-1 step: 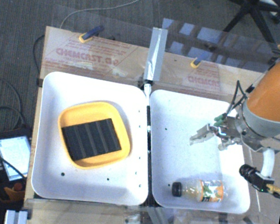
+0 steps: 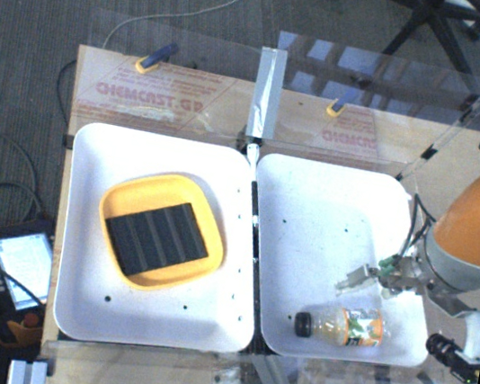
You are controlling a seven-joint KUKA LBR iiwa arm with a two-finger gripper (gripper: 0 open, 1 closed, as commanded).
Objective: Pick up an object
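Clear plastic bottle (image 2: 341, 327); ribbed yellow dish (image 2: 160, 231)

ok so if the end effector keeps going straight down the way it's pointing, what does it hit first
Probably the bare floor of the right bin, just above the lying bottle in the picture. The end effector looks offset from the bottle, though depth is unclear.

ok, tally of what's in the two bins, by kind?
Yellow dish with a black ribbed insert, left bin: 1
Plastic bottle with a black cap, lying on its side, right bin: 1
Total: 2
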